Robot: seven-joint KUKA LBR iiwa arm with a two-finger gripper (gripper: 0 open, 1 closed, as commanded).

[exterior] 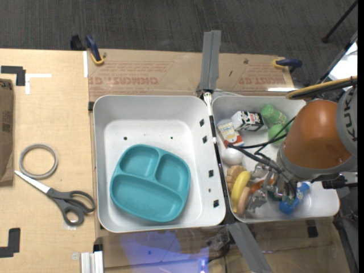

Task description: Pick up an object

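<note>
Camera view. Bench top is light wood (45,112) with a cardboard sheet (148,75) under the far edge of both bins; dark carpet beyond. Left of the bins: a roll of tape (38,160) and grey-handled scissors (60,198), near each other, not touching.

Left bin (108,118): one teal divided plate (150,182), three compartments, lying flat toward the near side.

Right bin (324,206): cluttered. A banana (240,185) lies beside a tan rounded item (234,173) near the left wall. A white egg-shaped object (232,154) sits just behind them. Farther back, a small white carton (227,131), a black-and-white toy (248,119), and green items (273,118). A blue object (289,205) lies at the near right.

Arm: orange band (315,132) over the right bin's right half, black cables running off it. Gripper (272,187) is down among the objects, between banana and blue object. Finger opening: cannot tell, hidden in clutter and wiring. No object seen clearly between the fingers.
</note>
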